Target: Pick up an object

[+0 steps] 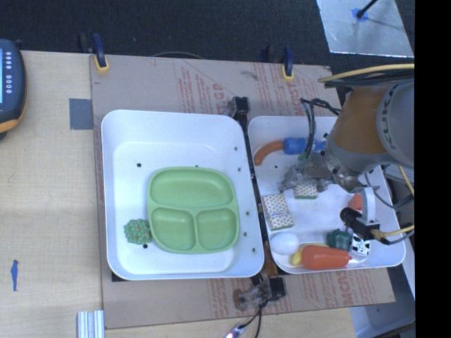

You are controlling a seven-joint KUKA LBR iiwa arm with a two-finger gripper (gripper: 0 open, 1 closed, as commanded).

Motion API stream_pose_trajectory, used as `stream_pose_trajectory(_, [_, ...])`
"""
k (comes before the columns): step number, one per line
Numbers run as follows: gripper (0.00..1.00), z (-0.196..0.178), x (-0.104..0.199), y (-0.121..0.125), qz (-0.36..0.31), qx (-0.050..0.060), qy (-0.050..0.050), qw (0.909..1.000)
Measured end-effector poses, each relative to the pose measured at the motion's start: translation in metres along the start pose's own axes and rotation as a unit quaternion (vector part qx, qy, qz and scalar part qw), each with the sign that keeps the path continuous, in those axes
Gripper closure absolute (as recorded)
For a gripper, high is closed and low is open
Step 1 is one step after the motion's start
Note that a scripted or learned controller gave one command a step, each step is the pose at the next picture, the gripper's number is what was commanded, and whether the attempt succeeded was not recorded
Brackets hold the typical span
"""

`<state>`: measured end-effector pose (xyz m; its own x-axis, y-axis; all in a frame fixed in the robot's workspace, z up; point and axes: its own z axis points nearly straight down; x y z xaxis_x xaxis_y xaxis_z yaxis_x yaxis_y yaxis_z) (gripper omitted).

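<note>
Arm over the right bin (394, 259), gripper (304, 182) low among the toys.

The gripper sits near the middle of the right bin, just above a small patterned block (305, 190) — whether it is wide, narrow or holding anything I cannot tell. A second patterned block (277, 211) lies by the bin's left edge, a white egg (285, 243) and an orange carrot (324, 257) along its near edge. The left bin (120, 189) carries a green divided plate (192, 210), with a green knobbly ball (137, 232) touching the plate's left side.
</note>
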<state>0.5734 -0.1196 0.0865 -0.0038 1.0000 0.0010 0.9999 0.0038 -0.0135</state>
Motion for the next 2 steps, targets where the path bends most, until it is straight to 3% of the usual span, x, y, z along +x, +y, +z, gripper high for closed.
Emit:
stream_pose_trajectory(1, [1.00,-0.016,-0.002,0.003,-0.001,-0.004,-0.002,1.0000])
stream_pose_trajectory(2, [1.00,-0.110,0.086,-0.025,-0.005,-0.009,0.001,0.9999])
